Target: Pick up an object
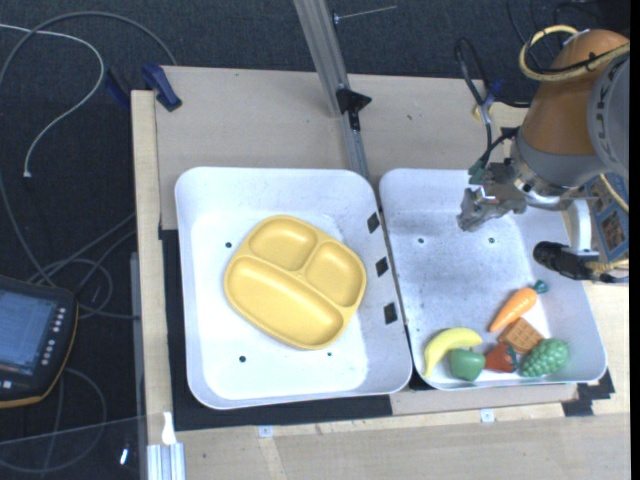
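Orange plastic carrot (514, 308), right white bin (440, 268), near corner (amid toy fruit): ungrasped. Gripper (478, 213) hovers apart; grip state: cannot tell. Step: approach. Next: travel toward carrot, descend.

The arm (585, 98) is cut off by the right edge, so only its wrist part is seen. The gripper (478, 211) is small and grey, and it is not clear how its fingers stand. A black part (565, 260) below the wrist hides a piece of the right bin (440, 268) wall. In the bin's near corner, the toys lie close together: the apple (466, 364) covers part of the banana (447, 346), and the red piece (500, 358) between apple and grapes (544, 357) is too small to name. The tablet (30, 333) is cut by the left edge.
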Robot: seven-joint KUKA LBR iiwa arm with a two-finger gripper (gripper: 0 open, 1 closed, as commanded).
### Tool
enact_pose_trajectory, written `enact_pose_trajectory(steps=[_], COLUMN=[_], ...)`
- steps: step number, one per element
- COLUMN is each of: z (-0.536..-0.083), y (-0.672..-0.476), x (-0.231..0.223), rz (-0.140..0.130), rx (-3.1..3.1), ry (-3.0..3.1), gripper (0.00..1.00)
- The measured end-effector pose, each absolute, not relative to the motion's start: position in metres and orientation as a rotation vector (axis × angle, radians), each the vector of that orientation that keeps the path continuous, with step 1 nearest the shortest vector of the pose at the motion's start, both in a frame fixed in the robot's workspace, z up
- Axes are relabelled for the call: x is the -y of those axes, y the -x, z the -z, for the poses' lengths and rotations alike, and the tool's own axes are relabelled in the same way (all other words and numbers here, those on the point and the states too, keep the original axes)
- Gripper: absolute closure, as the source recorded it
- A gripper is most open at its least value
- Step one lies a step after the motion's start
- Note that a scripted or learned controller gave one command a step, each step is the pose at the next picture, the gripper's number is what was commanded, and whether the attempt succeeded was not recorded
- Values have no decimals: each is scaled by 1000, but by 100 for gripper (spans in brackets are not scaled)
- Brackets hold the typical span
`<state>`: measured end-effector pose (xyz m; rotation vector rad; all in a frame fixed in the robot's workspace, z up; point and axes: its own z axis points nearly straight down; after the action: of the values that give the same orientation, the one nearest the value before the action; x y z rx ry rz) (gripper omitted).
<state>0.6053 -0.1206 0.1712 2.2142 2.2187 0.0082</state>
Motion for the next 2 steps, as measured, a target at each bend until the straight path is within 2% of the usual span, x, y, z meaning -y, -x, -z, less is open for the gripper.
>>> enact_pose_trajectory(steps=[1,2], z=[-226,-222], y=[-607,-586], x=[120,65], rz=[-8,0], rx=[-2219,-2231], ry=[-2214,-2218], gripper=[100,100])
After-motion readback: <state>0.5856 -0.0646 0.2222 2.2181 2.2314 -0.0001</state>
